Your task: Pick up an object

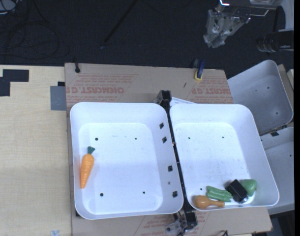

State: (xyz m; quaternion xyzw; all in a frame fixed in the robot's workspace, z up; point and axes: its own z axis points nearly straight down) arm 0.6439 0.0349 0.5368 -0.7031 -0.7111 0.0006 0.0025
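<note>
- Four toys bunch in the right bin [248, 113], down the frame from the gripper [220, 28]: green pod [219, 193], black block [237, 190], green piece [250, 185], orange pear [207, 202].
- Carrot [86, 166] lies farther leftward, upright lengthwise, in the left bin [115, 110].
- Whether the gripper is spread or closed, I can't tell.

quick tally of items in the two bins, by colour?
Orange: 2, the toy carrot in the left bin and an orange pear-shaped piece in the right bin
Green: 2, a long green piece and a rounder one
Black: 1, a block
Total: 5
</note>
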